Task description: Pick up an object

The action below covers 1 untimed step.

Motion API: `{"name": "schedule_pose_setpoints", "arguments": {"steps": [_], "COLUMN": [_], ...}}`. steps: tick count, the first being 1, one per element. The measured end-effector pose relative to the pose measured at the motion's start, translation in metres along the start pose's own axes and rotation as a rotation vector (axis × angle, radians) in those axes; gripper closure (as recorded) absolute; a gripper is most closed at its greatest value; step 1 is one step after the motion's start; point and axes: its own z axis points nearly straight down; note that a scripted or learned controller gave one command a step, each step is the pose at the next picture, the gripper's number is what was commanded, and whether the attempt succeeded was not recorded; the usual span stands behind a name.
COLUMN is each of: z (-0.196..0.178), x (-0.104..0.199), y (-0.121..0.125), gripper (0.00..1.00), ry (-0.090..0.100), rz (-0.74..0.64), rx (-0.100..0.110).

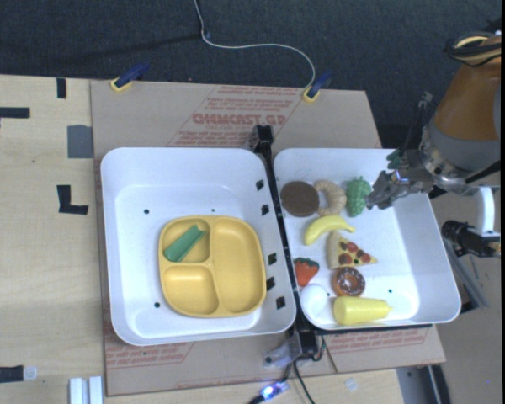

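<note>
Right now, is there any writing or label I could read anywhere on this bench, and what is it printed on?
"CHEMCAST GP", roughly, in red on the cardboard sheet under the bins; blurred, so uncertain.
Smaller red print beneath it: too blurred to read.
No readable text elsewhere.

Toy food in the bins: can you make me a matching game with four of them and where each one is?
Things:
1. green piece
2. banana
3. broccoli
4. yellow cone-shaped toy

Places:
A. near front edge of right bin
B. on the yellow divided plate in left bin
C. beside the gripper
D. just above the pizza slice

Pairs: 1-B, 2-D, 3-C, 4-A
</note>
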Motion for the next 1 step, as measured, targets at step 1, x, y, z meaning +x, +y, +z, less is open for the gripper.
{"name": "schedule_pose_setpoints", "arguments": {"steps": [1], "z": [0.0022], "x": [0.0561], "y": [0.0287], "gripper": [1.0], "ry": [0.001], "rz": [-0.001], "rx": [0.002]}}
